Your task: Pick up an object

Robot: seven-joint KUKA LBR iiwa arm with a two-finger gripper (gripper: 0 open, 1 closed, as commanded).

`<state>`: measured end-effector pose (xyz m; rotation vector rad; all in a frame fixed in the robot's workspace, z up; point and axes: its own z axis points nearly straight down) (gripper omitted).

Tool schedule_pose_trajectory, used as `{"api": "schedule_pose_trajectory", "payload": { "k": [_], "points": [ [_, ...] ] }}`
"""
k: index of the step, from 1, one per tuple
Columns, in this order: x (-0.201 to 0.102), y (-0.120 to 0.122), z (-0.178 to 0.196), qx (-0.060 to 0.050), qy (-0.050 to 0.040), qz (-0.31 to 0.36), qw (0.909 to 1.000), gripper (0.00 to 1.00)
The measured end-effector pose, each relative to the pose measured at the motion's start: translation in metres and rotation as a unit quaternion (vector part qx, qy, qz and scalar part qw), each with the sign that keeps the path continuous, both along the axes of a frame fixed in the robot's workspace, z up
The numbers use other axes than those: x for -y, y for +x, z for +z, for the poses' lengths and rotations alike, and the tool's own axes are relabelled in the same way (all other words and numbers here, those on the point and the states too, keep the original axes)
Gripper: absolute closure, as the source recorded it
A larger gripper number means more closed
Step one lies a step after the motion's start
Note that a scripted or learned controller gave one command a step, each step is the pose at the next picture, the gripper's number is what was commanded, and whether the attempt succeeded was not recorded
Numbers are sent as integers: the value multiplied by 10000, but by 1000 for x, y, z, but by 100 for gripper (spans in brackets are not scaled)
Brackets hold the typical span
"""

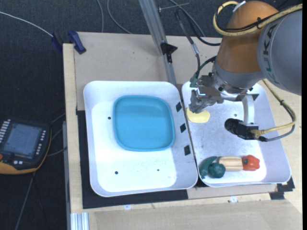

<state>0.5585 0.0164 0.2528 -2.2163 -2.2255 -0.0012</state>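
The gripper (198,107) hangs low in the right bin (276,143), just over a pale yellow piece (199,117) by its left wall — a wooden toy (230,165) lies well apart along the near wall, a blue tray (143,122) in the left bin (96,143).

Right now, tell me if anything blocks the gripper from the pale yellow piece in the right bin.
Nothing visible does. The gripper sits directly over the pale yellow piece near the right bin's left wall; the other toys lie along the near edge.
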Motion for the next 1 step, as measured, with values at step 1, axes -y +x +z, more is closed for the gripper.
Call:
{"api": "schedule_pose_trajectory", "payload": {
  "k": [1],
  "points": [
    [-54, -11, 0, 0, 1, 2, 10000, 100]
  ]
}}
